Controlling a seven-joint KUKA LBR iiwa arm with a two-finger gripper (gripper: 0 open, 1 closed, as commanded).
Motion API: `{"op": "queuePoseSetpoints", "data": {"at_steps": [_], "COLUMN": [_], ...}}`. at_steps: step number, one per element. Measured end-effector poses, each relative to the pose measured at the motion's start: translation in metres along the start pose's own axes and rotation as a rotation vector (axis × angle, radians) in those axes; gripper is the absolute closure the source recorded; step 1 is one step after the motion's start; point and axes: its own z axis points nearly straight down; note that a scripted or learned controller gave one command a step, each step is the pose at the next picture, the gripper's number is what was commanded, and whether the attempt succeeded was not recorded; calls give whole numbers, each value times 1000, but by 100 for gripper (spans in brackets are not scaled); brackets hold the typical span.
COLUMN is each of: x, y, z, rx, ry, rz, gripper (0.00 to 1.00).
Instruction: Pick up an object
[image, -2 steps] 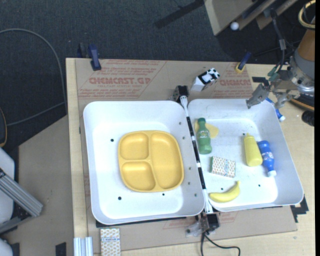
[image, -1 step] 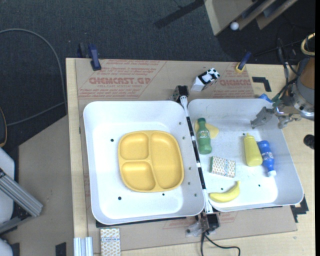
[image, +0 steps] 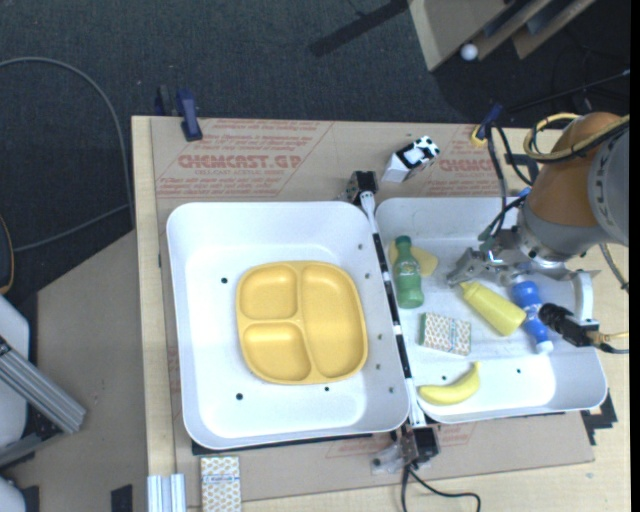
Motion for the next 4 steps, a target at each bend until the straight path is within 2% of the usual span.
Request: {"op": "queuePoseSetpoints", "data": {"at_steps": [1, 2, 3, 4], "x": [27, 27, 92, 91], "y": [-31, -30, -3, -4], "z": [0, -10, -101, -100], "rx": [1, -1, -3, -2], "ry": [0, 0, -1, -1], "rz": [1, 2, 0, 0], "gripper": [0, 100, 100, 0]}}
